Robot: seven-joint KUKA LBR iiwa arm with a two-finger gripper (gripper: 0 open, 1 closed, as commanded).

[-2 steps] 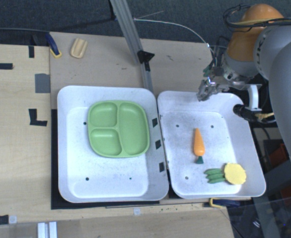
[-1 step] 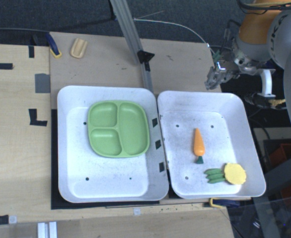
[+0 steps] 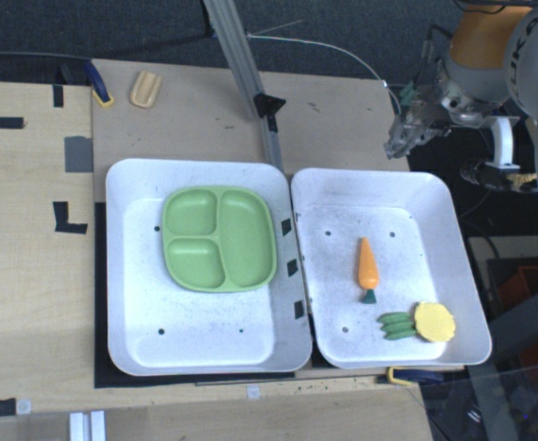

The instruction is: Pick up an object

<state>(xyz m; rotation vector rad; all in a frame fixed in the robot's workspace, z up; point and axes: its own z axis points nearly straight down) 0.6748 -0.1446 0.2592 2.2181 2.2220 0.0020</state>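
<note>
Currently, the gripper (image 3: pixel 403 141) is seen beyond the far rim of the right bin (image 3: pixel 453 200); its opening cannot be told. Inside that bin, a carrot (image 3: pixel 368 265) lies mid-floor, with a corn (image 3: pixel 432 322) at the near right corner.

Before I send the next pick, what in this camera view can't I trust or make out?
- end effector: small and blurred above the right bin; finger state unreadable.
- Arm: cut off by the top and right edges beyond the orange band.
- yellow and green toy: too small to identify; looks close to the bin's wall, contact unclear.
- carrot: height off the floor unclear.
</note>
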